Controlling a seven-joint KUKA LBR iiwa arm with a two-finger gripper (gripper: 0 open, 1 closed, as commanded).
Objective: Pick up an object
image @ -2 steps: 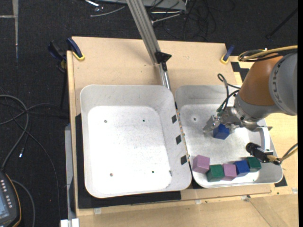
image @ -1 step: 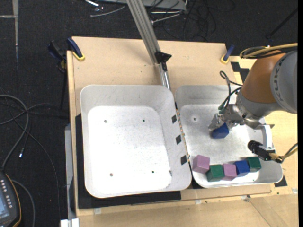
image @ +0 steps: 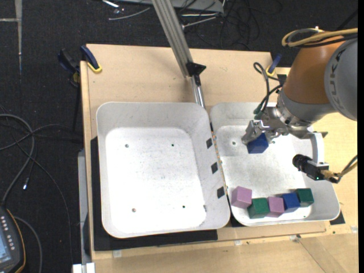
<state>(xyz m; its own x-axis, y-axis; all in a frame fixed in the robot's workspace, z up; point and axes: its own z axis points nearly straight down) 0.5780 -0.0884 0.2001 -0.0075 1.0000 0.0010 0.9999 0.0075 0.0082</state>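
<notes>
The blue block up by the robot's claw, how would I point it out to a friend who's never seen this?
Look in the right bin, up where the gripper hangs. The blue block sits between its fingers, alone, far from the row of five along the bin's lower edge.

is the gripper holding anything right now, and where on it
Yes: a blue block, over the right bin. The gripper pinches its upper part, the lower part hanging below.
</notes>
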